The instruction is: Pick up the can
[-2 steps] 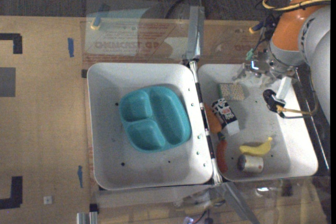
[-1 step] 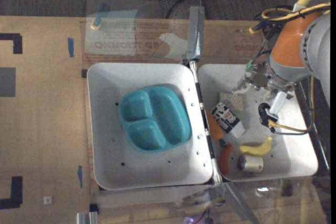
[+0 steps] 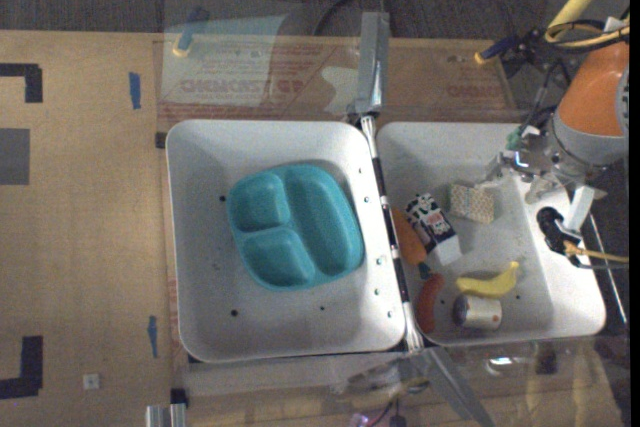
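- Left bin [image 3: 200, 315]: holds one teal divided tray [image 3: 295, 225], lying flat near the bin's middle with three empty compartments. It plays no part in the step.
- Right bin [image 3: 560, 315]: holds every loose item. An orange item [image 3: 408, 233] lies against its left wall, with a black-and-white carton [image 3: 432, 222] just beside it.
- A red item [image 3: 430, 303] lies near the front-left corner of the right bin; a tan sponge-like block [image 3: 473, 203] sits toward the back, well apart from the front row.
- The can [image 3: 477, 312] lies on its side near the front edge of the right bin, end face toward the left. A yellow banana [image 3: 490, 281] lies just behind it, close or touching.
- The gripper [image 3: 548, 177] is near the right bin's back-right corner, above the floor and well apart from the can. Whether it is wide or narrow I cannot tell; nothing is seen held in it.
- Judgement: the step in hand is the approach. To do it well, the gripper should travel toward the front edge, centre over the can, and close across its round body.
- Risk: the banana and red item crowd the can. A descent set slightly toward the front edge would avoid catching the banana.
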Robot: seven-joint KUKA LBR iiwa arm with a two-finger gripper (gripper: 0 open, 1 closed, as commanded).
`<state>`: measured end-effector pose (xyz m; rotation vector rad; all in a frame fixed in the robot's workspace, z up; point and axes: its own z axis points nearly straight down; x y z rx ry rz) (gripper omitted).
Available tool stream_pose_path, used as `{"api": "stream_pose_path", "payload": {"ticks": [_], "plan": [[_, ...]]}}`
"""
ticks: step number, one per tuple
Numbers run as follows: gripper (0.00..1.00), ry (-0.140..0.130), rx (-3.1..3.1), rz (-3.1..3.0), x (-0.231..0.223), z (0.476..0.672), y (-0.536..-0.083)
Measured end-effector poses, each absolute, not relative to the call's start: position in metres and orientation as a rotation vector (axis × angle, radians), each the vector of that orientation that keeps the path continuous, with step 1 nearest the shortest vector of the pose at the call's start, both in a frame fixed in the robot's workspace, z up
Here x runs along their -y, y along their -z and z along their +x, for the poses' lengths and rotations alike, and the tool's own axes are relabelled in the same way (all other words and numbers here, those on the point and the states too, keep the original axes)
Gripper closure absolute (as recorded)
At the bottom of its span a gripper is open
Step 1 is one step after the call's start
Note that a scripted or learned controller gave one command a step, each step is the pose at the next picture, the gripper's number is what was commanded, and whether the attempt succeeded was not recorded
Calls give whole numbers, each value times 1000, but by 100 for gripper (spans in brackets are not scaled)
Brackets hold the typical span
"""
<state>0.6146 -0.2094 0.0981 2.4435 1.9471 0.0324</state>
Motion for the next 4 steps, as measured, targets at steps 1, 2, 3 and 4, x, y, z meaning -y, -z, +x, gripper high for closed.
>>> {"api": "stream_pose_path", "payload": {"ticks": [1, 2, 3, 4], "plan": [[100, -38, -1940, 2445, 211, 615, -109], [100, 0, -1721, 2627, 156, 553, -225], [0, 0, -1720, 2628, 157, 553, -225], [0, 2, -1635, 2683, 156, 650, -107]]}}
